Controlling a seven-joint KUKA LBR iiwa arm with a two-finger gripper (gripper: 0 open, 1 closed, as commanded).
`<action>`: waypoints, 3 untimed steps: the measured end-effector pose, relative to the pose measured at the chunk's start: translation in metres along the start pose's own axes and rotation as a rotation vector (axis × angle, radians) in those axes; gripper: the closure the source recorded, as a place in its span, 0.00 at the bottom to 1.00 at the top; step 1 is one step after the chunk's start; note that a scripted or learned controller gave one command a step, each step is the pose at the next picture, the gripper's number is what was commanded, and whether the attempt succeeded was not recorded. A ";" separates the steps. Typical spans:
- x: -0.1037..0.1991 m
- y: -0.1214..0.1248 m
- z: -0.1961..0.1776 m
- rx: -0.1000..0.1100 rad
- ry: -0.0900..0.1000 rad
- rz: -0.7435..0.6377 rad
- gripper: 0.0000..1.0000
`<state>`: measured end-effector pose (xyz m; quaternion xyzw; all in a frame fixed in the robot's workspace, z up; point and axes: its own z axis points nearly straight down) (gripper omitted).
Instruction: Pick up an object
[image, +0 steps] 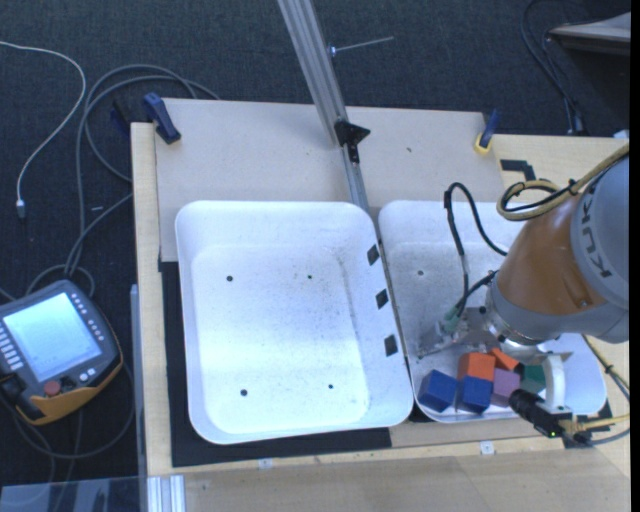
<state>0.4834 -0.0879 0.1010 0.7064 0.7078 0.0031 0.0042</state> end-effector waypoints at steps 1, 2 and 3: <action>0.008 0.001 -0.154 0.000 0.001 -0.001 0.00; -0.097 0.003 -0.165 0.007 -0.004 0.008 0.00; -0.079 0.005 -0.030 0.019 0.006 0.002 0.00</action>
